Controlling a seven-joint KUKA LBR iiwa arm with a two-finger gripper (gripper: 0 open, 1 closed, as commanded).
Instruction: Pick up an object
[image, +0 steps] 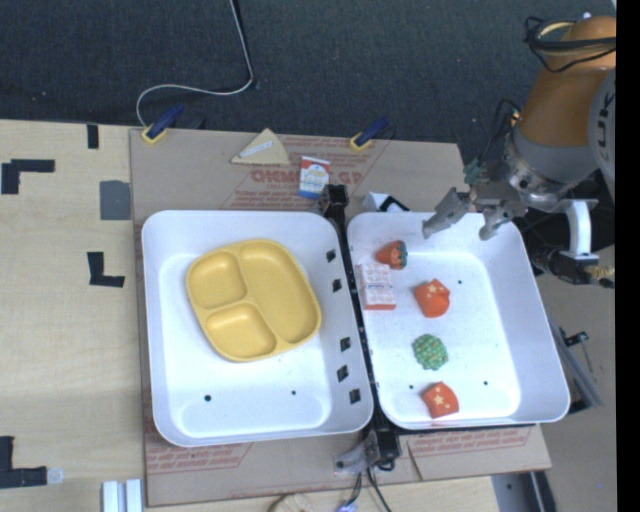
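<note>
Pale wooden desk (60, 330) under a sheet of brown cardboard (420, 160), black tape marks on the bare wood at the left, dark carpet (380, 60) beyond the far edge.

Nearest the camera, two shallow white bins side by side on the cardboard, touching along a black clipped seam. In the left bin (250, 410), a yellow divided plate (253, 298) with three compartments, set toward the far left part.

In the right bin (500, 400), five small items, all lying loose on the floor. Nearest: a red-orange toy strawberry (440, 399). Just beyond it, a green bumpy ball (429, 350). Farther still, an orange-red block (432, 297), and left of it, near the seam, a small white and red packet (377, 287) lying flat. Farthest, a red tomato with a green top (392, 254).

Above the far right corner of that bin, the end effector (462, 217), fingers spread apart, gripping nothing, well apart from every item, the tomato closest. Behind it, the grey arm with its orange band (560, 100), entering from the right.

Past the bins on the cardboard: a small red, white and blue carton (314, 177) standing upright, a tan wedge (264, 148) to its left, and two blue and yellow clamps (160, 124) at the far edge. On the carpet, a looped white cable (215, 88).
</note>
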